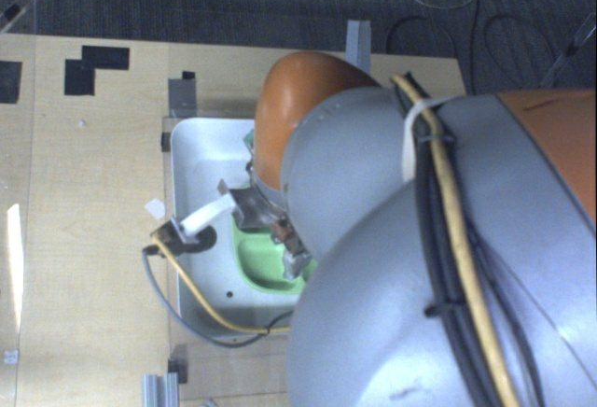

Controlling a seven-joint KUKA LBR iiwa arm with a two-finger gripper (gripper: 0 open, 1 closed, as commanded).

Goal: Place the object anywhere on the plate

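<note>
A light green plate lies in the left white bin, towards its near right part. My gripper hangs low over the plate's far edge, its metal body reaching in from the right. The grey arm with its orange band covers most of the plate and whatever is under the gripper.
The arm's bulk hides the whole right side of the bench. Pale wooden bench top stretches left of the bin, with black marks at the back. Metal posts stand at the bin's corners.
</note>
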